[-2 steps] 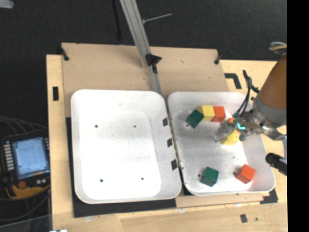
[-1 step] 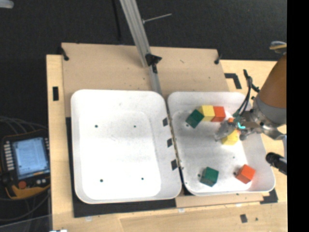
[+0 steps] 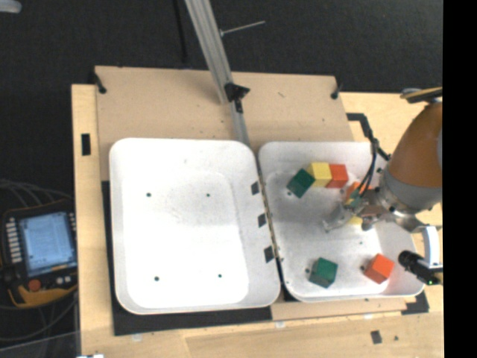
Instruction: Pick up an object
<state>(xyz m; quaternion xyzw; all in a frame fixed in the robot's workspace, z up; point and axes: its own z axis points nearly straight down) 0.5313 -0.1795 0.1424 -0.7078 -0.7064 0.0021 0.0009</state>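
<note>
Blocks lie scattered in the right bin (image 3: 298,293), the nearer ones first: a green block (image 3: 323,271) close to the front wall, and an orange block (image 3: 378,268) to its right, well apart from it and near the bin's front right corner. Further back, about mid-bin, the tool (image 3: 344,216) hangs low over the white floor at the end of the arm (image 3: 417,162), whose grey and orange body comes in from the right edge. Coloured wires bunch just above the tool. A bit of yellow shows at the tool, but whether it is a block or part of the fitting cannot be told, and whether the tool is wide or narrow cannot be told either. Beyond it, near the back wall, three blocks sit in a row, touching or nearly so: a tilted green block (image 3: 300,182), a yellow block (image 3: 321,173) and a second orange block (image 3: 338,175). The left bin (image 3: 119,222) lies beside the right one on the worktop (image 3: 149,88). A metal pole (image 3: 212,43) slants up from the back.
</note>
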